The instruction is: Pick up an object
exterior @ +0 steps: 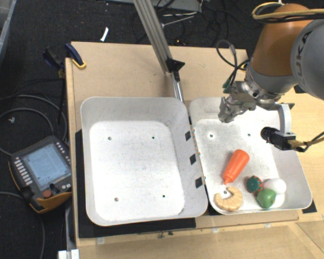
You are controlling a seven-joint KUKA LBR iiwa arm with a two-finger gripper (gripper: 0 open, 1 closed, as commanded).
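Overhead, tool (227,114) above right bin (297,169)

partial letters "uk" read on the grey arm (313,53); nothing else legible

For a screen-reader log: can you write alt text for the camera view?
A grey-and-orange robot arm holds its gripper above the back of the right bin, whose front corner holds an orange carrot, a cookie and small green and white toys.

Orange carrot (235,165) lying tilted in right bin (210,124), near front corner.
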